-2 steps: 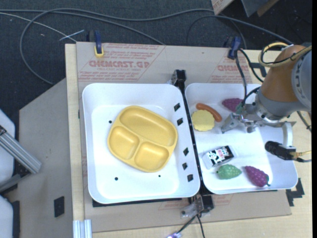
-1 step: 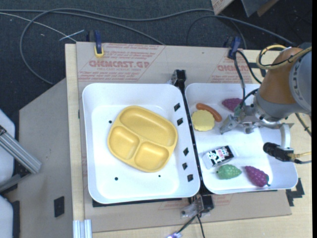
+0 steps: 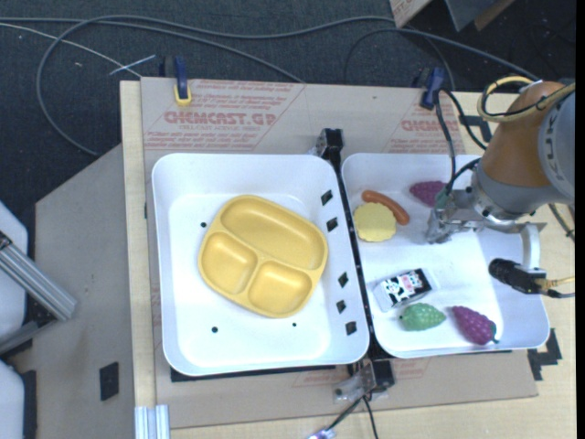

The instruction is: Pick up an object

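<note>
Two white bins share the bench; the gripper (image 3: 442,227), grip state unclear, hangs near the purple grapes (image 3: 427,191), probably light and knobbly; pinch across their middle.

My arm (image 3: 530,144) is grey with an orange band. Both bins (image 3: 174,245) are white. The tray (image 3: 263,256) is yellow, the disc (image 3: 375,223) pale yellow, the sausage (image 3: 386,205) orange-red, both grape bunches (image 3: 473,325) purple, the berry (image 3: 422,317) green, the card (image 3: 404,287) black-and-white patterned.
</note>
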